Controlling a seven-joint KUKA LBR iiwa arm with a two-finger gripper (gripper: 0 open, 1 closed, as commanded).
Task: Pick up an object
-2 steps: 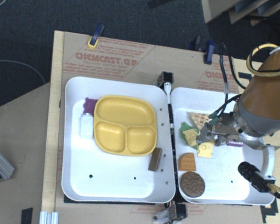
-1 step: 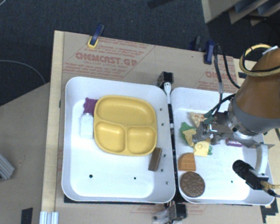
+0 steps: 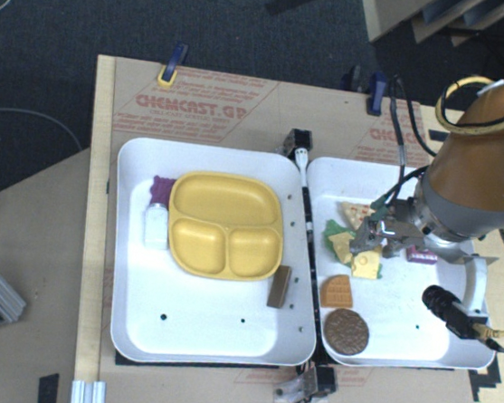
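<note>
Gripper (image 3: 377,241) hangs low in upper-left part of right bin (image 3: 402,317), over a cluster of small food-like pcs; can't tell if it's open or closed, too blurred. Yellow wedge (image 3: 365,266), matte, probably toy cheese, lies just below it. Green piece (image 3: 339,239), irregular, sits near bin's left wall. Tan square (image 3: 337,291) w/ grid texture and dark brown disc (image 3: 346,332), 2 flat items, crowd front-left corner. Small purple item (image 3: 423,256) lies by the wrist. Open white floor mid-bin. Left bin (image 3: 201,319): smooth yellow 3-compartment tray (image 3: 226,225), rounded corners; purple obj (image 3: 162,190) and white obj (image 3: 155,227) at its left; brown block (image 3: 279,286) by right wall.
</note>
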